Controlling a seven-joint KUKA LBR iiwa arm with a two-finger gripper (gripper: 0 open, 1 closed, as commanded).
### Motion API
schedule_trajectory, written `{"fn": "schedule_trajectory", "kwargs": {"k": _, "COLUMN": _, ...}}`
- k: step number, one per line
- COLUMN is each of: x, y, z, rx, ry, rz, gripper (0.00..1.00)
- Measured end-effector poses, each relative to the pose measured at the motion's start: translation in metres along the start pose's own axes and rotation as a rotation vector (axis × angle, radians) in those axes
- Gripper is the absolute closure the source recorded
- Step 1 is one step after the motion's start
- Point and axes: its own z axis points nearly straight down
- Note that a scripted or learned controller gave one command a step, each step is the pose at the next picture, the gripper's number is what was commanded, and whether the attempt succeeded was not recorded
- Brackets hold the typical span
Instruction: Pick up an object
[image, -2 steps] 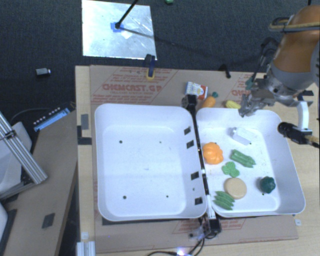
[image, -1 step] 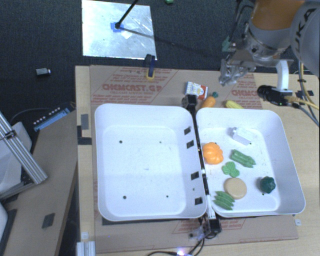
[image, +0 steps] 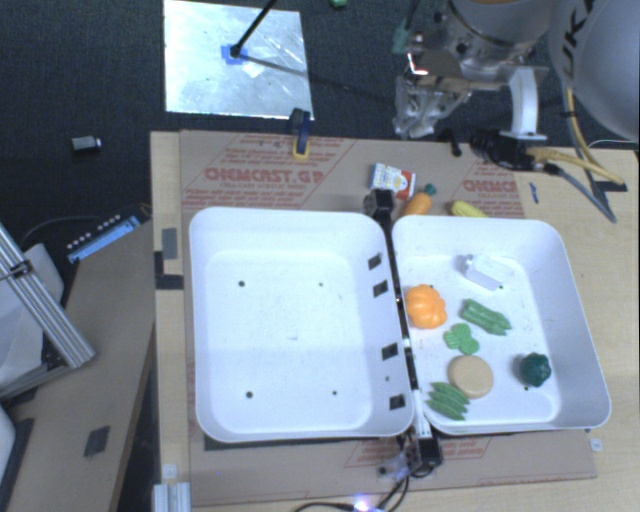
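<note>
White right bin (image: 570, 280) holding orange pumpkin toy (image: 425, 306), green pods (image: 485, 318), tan disc (image: 470, 375), grouped for picking; gripper (image: 425, 105) parked high behind, jaws' state indiscernible.

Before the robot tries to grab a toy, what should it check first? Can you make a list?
1. Toys within the right bin: ok. An orange pumpkin, green beans, a tan cookie, a dark green piece and a clear block lie there.
2. A toy with free room around it: ok. The pumpkin sits apart from the others.
3. Gripper above a toy: not ok. It hangs beyond the bins' far edge.
4. Fingers ready: cannot tell.
5. Gripper carrying nothing already: cannot tell.
6. Stray toys outside the bins: not ok. A carrot and a yellow piece lie on the cardboard.
</note>
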Motion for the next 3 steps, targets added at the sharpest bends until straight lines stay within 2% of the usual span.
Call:
{"fn": "schedule_trajectory", "kwargs": {"k": 1, "x": 0.076, "y": -0.023, "z": -0.118, "rx": -0.005, "ry": 0.002, "rz": 0.0, "gripper": 1.0}}
{"fn": "schedule_trajectory", "kwargs": {"k": 2, "x": -0.019, "y": -0.022, "z": -0.066, "rx": 0.013, "ry": -0.007, "rz": 0.021, "gripper": 1.0}}
{"fn": "schedule_trajectory", "kwargs": {"k": 3, "x": -0.008, "y": -0.085, "z": -0.105, "rx": 0.007, "ry": -0.002, "rz": 0.009, "gripper": 1.0}}
